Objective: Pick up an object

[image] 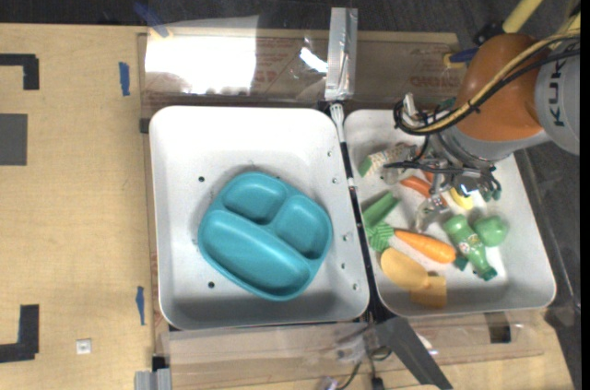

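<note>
Right now the grey arm with its orange band (pixel 498 88) hangs over the back of the right-hand shallow white bin (pixel 535 273), and its end effector (pixel 433 195) is down among the toys there, a tangle of dark cables and metal just above the heap. From where I stand I cannot tell how it is set, nor whether anything is in it.

What matters for the pick is what lies nearest. An orange plastic carrot with a green top (pixel 419 244) rests just toward the front of the bin from the end effector, its long axis running across the bin, green end pointing at the divider. A smaller orange-red piece (pixel 417 186) sits almost under the tool, touching or nearly so. Green plastic vegetables (pixel 479 231) crowd the right side, and a yellow rounded piece (pixel 406 266) lies in front of the carrot.

I would judge the carrot the likeliest target: a short move forward, fingers crossing its length.

The left bin (pixel 175 195) holds a teal divided plastic plate (pixel 265 233), well apart from the arm.
</note>
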### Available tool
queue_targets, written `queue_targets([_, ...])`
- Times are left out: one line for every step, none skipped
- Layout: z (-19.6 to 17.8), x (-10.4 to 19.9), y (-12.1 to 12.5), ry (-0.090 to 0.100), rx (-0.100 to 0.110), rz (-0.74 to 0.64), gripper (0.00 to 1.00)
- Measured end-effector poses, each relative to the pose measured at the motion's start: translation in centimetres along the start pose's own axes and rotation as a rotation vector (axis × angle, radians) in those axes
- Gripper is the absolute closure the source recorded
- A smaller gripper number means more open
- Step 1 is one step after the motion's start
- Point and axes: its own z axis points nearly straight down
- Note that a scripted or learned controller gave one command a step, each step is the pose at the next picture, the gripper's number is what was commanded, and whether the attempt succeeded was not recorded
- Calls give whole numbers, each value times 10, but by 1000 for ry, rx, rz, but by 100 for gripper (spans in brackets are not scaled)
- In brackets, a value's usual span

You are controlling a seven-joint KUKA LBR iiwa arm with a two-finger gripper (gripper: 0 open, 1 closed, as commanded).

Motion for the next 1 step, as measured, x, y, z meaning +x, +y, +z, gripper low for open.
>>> queue_targets([-14, -5, 0, -16, 6, -1, 100])
